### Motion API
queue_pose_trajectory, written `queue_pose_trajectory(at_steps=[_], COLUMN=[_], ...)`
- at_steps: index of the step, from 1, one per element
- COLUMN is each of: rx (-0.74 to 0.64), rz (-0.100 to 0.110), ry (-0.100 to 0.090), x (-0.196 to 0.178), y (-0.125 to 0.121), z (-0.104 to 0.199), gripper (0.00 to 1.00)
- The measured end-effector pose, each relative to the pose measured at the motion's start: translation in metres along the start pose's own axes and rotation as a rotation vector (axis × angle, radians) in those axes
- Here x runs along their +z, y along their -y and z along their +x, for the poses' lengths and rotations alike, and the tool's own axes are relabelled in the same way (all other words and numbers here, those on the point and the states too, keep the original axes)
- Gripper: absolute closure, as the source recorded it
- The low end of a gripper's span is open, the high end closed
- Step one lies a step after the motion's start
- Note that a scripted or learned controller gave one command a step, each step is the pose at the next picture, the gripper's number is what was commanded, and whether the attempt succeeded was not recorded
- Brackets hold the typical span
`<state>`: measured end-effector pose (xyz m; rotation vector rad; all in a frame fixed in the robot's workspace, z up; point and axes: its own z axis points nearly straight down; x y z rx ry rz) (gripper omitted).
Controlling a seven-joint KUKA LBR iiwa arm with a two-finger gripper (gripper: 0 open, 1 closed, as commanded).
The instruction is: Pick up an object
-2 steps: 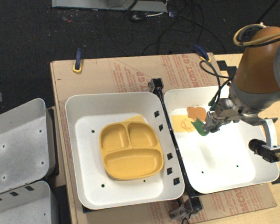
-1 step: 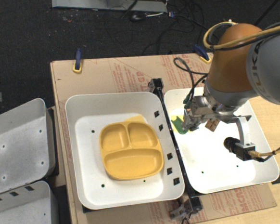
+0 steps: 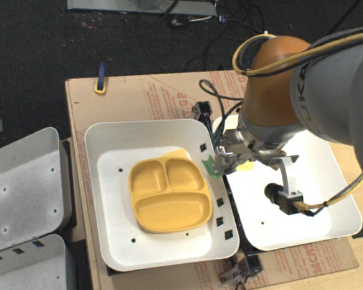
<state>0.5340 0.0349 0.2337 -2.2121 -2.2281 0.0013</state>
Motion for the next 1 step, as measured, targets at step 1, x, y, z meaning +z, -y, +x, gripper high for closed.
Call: queue_pose_trajectory(at_steps=[1], rx=[-0.001], rz=[-0.002], ry=[0.000], x=[0.0109], y=[-0.0114], z=[0.0501], gripper=[1.00])
